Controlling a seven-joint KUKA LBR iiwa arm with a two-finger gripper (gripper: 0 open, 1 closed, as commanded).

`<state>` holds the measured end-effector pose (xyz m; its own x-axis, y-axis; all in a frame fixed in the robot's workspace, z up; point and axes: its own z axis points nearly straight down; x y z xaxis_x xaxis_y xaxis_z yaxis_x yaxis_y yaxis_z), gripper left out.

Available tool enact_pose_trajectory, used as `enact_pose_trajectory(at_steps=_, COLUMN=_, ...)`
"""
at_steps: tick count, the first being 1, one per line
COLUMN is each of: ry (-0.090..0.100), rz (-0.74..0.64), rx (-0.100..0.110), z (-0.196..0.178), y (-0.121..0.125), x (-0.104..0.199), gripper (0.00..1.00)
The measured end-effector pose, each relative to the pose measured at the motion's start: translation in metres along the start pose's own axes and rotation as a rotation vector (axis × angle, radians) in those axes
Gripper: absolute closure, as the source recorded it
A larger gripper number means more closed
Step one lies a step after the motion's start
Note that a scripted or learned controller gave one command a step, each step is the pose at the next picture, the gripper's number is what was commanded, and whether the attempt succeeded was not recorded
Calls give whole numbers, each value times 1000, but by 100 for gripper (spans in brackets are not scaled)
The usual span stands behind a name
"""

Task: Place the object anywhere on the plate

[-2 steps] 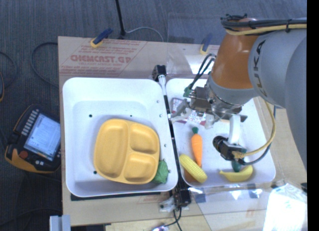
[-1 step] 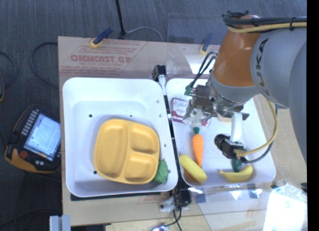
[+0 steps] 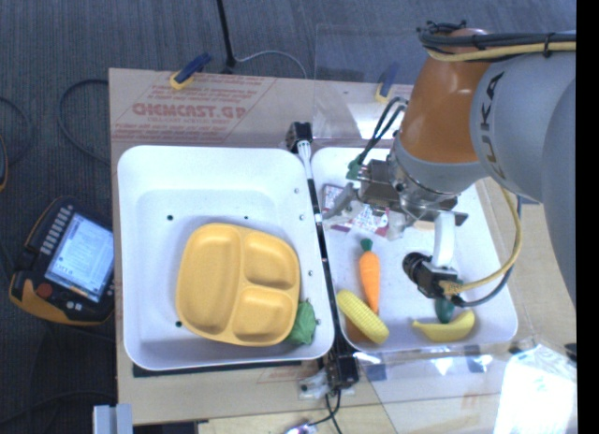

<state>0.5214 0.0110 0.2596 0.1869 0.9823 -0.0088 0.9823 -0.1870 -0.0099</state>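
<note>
A yellow three-compartment plate [image 3: 239, 282] is seen lying flat in the left bin. At its 3 o'clock, an orange carrot [image 3: 371, 276] is laid lengthwise, green top toward 12 o'clock.

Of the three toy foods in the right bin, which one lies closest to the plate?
The corn. It lies by the bin's left wall, nearest the yellow plate; the carrot sits just right of it, and the banana is farther right.

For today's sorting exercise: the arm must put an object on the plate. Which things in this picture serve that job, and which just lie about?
Part of the job:
yellow plate
carrot
corn cob
banana
gripper
two white bins

Lying about:
handheld controller on the floor
blue clamps
green item beside the plate
</note>
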Motion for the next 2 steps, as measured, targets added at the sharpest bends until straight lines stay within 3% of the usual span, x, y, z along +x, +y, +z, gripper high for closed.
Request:
enact_pose_trajectory(at_steps=1, ry=4, rz=-364, rx=-6, z=51, y=-7, x=-35, gripper=0)
enact_pose_trajectory(at_steps=2, ry=4, rz=-366, rx=-6, z=41, y=-6, x=-34, gripper=100)
